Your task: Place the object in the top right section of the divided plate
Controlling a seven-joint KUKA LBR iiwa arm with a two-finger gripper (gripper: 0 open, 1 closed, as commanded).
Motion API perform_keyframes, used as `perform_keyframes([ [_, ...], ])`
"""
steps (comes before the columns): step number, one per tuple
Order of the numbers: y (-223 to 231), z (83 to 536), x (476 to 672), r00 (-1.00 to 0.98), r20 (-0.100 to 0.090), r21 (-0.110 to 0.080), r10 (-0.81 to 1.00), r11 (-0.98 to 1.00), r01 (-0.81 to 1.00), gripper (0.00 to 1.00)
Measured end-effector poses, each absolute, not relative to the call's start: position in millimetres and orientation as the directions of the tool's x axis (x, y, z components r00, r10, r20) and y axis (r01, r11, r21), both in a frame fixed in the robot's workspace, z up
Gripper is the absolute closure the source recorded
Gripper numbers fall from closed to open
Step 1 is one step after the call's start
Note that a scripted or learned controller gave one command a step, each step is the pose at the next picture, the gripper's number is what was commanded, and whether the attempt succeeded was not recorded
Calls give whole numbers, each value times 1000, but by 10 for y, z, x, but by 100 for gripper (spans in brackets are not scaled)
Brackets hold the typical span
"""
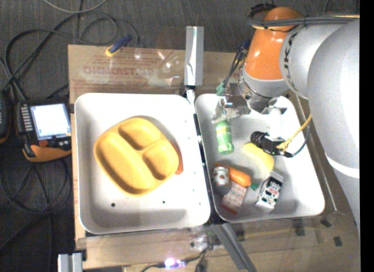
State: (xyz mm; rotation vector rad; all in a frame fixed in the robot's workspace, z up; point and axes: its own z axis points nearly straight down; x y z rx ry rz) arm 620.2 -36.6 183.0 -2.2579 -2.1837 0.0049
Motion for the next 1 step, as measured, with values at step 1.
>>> perform_keyframes([
  [1,-357,2692,6542,90,-4,-1,996,-90,996,100],
])
